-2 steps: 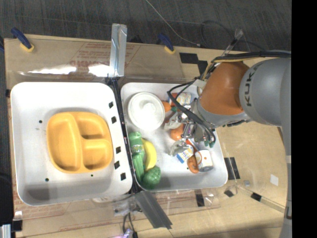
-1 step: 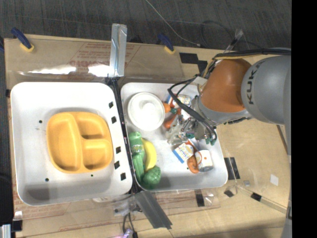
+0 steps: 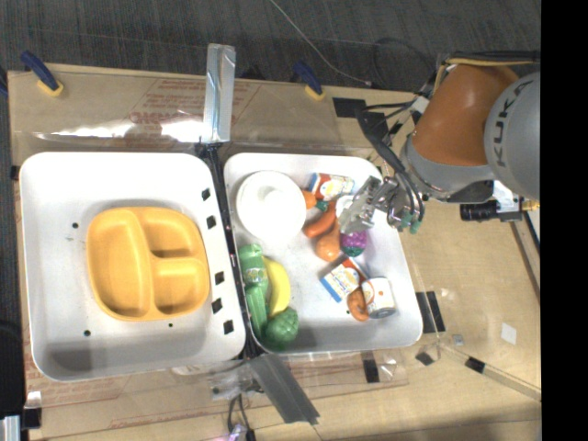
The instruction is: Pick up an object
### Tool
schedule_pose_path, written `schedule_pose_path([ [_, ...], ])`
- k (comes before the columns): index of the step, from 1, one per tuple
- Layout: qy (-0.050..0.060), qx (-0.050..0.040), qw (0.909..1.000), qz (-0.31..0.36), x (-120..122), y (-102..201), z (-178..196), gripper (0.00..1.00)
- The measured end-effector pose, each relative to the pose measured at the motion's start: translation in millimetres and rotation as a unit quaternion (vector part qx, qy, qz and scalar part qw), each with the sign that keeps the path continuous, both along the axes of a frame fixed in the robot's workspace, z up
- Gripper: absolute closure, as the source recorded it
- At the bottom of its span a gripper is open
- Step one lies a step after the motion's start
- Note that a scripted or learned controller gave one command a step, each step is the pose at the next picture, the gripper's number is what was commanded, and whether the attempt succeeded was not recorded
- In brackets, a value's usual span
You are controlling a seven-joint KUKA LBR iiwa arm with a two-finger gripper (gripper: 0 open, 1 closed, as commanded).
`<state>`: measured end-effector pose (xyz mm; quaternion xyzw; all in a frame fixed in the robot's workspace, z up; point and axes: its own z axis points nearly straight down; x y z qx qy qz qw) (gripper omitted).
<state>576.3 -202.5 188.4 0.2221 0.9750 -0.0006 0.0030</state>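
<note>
The right bin (image 3: 397, 324) holds several toy foods. A white bowl (image 3: 269, 204) sits at its back left, with an orange carrot (image 3: 322, 223) and a purple grape bunch (image 3: 354, 241) beside it. A small printed carton (image 3: 342, 277) and a can (image 3: 378, 296) lie toward the front right. A yellow banana (image 3: 277, 283) and green vegetables (image 3: 281, 327) line the left wall. My gripper (image 3: 360, 209) hangs low over the bin's middle, just above the grape bunch and next to the carrot. Nothing shows between its fingers.
The left bin (image 3: 55, 246) carries a yellow divided tray (image 3: 147, 262). Another printed packet (image 3: 329, 185) lies at the right bin's back wall. The arm's orange band (image 3: 459, 108) and cables stand over the bench beyond the right bin's back right corner.
</note>
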Motion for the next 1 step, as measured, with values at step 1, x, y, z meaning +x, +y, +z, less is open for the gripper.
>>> schedule_pose_path([
  [1,0.004,0.0022,0.9858,-0.168,-32.0,68.1,3.2,1.0],
])
